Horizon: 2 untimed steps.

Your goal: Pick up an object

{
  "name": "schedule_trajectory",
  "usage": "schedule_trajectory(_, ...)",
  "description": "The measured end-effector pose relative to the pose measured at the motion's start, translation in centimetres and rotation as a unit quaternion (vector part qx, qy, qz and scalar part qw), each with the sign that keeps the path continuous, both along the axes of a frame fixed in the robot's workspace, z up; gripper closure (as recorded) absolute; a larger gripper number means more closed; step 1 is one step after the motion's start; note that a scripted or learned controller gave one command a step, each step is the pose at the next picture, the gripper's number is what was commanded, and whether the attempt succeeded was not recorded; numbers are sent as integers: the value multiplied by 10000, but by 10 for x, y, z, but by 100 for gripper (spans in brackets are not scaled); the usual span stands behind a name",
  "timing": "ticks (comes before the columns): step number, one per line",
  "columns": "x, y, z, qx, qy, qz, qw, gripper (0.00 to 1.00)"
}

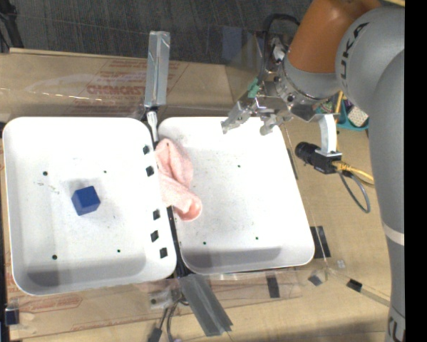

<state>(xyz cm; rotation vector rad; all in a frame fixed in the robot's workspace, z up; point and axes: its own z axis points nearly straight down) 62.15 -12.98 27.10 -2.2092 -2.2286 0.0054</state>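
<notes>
A blue cube point(86, 199) lies in the left bin point(28, 155), left of its middle. A pink cloth point(176, 179) is draped along the left wall of the right bin point(270, 212), next to the divider. My gripper point(250, 122) hangs over the far edge of the right bin, well up and to the right of the cloth. Its two fingers stand apart with nothing between them.
A grey metal bar point(156, 70) stands upright behind the gap between the bins. Cardboard point(78, 84) lines the bench behind them. The grey arm point(384, 120) fills the right side, past the right bin's edge.
</notes>
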Motion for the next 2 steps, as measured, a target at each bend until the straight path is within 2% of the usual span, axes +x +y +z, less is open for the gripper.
schedule_trajectory(1, -8, 81, -81, -4, 0, 348, 9994, 0)
schedule_trajectory(2, -16, 87, -80, -1, 3, 456, 9990, 0)
